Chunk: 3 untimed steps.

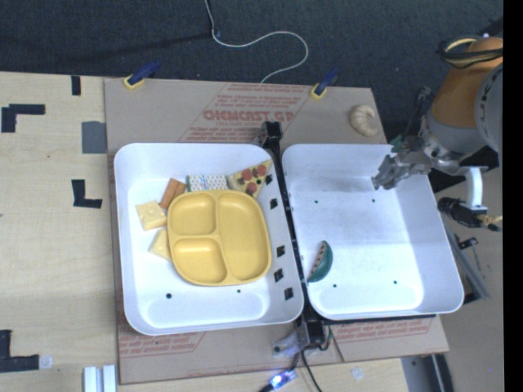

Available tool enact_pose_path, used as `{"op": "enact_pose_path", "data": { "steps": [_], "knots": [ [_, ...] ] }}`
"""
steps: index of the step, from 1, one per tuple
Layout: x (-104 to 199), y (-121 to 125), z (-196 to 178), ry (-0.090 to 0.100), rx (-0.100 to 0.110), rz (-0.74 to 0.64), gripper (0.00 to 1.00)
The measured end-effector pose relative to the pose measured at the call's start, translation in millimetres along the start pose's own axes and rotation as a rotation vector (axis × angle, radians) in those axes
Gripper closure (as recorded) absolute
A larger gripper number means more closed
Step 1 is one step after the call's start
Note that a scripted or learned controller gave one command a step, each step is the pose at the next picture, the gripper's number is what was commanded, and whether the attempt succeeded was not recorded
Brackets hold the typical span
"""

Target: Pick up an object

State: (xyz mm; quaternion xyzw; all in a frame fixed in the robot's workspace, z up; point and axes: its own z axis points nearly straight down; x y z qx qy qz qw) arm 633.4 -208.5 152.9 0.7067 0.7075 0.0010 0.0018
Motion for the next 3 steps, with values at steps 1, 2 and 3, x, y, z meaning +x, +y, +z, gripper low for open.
{"op": "enact_pose_path", "data": {
  "steps": [1, 2, 3],
  "knots": [
    [8.4, -5.3, -53.4, 0.001, 0.0, -0.001, 1.0],
    [9.2, -4.4, -72.9, 0.001, 0.002, -0.001, 1.0],
    [63.5, -21.2, -63.1, 0.002, 0.007, -0.004, 1.0]
  ]
}}
